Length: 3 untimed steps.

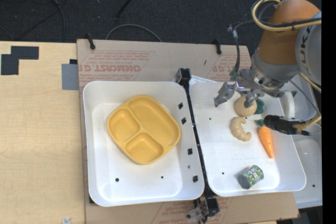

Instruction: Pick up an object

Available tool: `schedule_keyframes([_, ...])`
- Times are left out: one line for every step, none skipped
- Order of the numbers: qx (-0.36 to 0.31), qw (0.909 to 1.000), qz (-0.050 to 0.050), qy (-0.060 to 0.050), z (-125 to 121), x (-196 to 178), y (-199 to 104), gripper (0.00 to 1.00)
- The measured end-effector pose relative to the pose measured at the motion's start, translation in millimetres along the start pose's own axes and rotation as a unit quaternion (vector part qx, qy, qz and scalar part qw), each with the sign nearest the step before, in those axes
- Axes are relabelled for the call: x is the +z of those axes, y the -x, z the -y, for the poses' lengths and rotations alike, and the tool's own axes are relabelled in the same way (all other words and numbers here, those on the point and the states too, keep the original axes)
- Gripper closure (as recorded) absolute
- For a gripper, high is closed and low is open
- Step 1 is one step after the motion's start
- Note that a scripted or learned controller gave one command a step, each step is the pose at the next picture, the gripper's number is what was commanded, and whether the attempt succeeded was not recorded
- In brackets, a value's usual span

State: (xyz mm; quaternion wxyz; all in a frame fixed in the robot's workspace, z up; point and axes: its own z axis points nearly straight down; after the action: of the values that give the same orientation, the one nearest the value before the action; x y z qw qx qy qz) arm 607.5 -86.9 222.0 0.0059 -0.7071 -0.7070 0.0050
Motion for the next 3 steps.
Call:
schedule_keyframes([-0.001,1.0,0.0,0.005,-2.0,-6.4,0.0,0.0])
schedule_keyframes([0.0,1.0,0.0,0.003,-4.4,58.6,1.2,0.0])
schedule_keyframes([-0.001,1.0,0.0,0.003,-11.3,106.9,-1.0,0.0])
